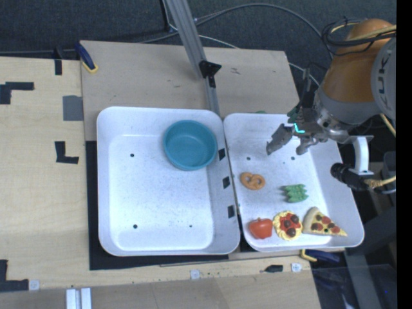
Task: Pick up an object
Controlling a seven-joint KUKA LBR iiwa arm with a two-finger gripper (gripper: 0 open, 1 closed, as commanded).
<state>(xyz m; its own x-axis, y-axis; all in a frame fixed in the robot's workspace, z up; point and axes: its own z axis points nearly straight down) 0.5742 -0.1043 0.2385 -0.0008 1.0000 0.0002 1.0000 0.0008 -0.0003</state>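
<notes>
My gripper hangs over the upper part of the right bin, its two dark fingers spread apart with nothing between them. Below it in the same bin lie a brown pretzel, a green leafy piece, a red tomato, a small round pizza and a pizza slice. The pretzel sits a little below and left of the fingers. A blue bowl rests in the top right corner of the left bin.
A grey pole slants down from the top to the gap between the bins. Black cables loop behind the arm at the upper right. The bench stretches to the left with black tape marks.
</notes>
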